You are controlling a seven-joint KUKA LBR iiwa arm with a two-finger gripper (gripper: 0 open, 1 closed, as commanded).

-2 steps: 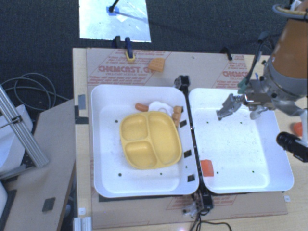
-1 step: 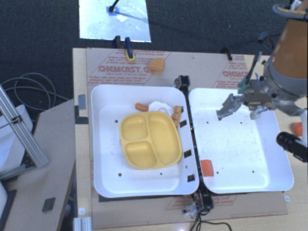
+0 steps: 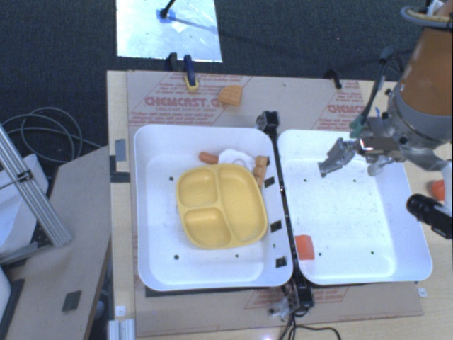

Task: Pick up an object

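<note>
Currently gripper (image 3: 345,157) hung above right bin (image 3: 396,261), finger state cannot be told; orange block (image 3: 304,246) lodged against bin wall; pinch easily blocked there, miss risked.

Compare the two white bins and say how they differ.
The left bin holds a yellow divided plate with small items at its far edge; the right bin holds one small orange block near its front left corner. The gripper hangs over the right bin, not the left. Both are shallow, white and rectangular.
</note>
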